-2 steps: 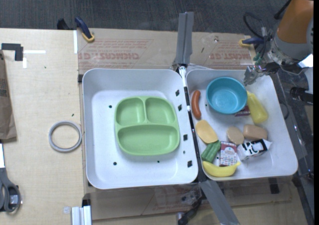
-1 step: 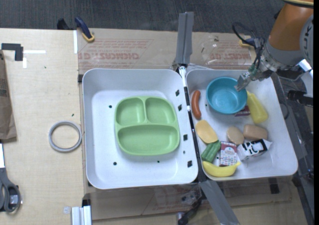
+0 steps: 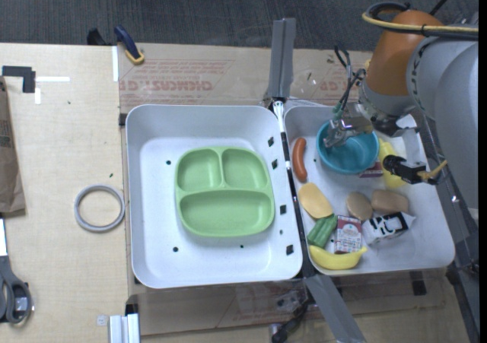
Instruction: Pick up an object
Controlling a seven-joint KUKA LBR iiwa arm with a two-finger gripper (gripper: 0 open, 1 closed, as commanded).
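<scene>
Yellow banana (image 3: 335, 258), nearest item, right bin (image 3: 426, 258); lay along the near wall, probably slid there on the shallow floor.
Red carton (image 3: 348, 235) and green cucumber (image 3: 323, 230): just behind the banana, touching it, packed close as loose stock.
Black-and-white packet (image 3: 389, 224): beside the carton, label too small to read.
Two brown rounded pieces (image 3: 373, 203): mid-bin, side by side, kind uncertain.
Yellow wedge (image 3: 314, 201): near the left wall of the same bin.
Red sausage (image 3: 300, 159): lay lengthwise along that wall, likely rolled to rest against it.
Yellow figure (image 3: 392, 166): partly hidden behind the bowl and the arm's cabling.
Blue bowl (image 3: 348, 150): upright at the far end of the right bin, apart from the crowd and so open to approach from above; judged the likely pick.
Gripper (image 3: 346, 127): hung over the bowl's far rim, reached in from the right; whether clenched, released or grasping could not be told, and nothing could be counted as held. Bowl seen low in the bin, not visibly lifted.
Green divided plate (image 3: 224, 191): flat and alone in the left bin (image 3: 144, 182), well apart from the arm.
Grey tape ring (image 3: 100, 207): on the bench, outside both bins.
</scene>
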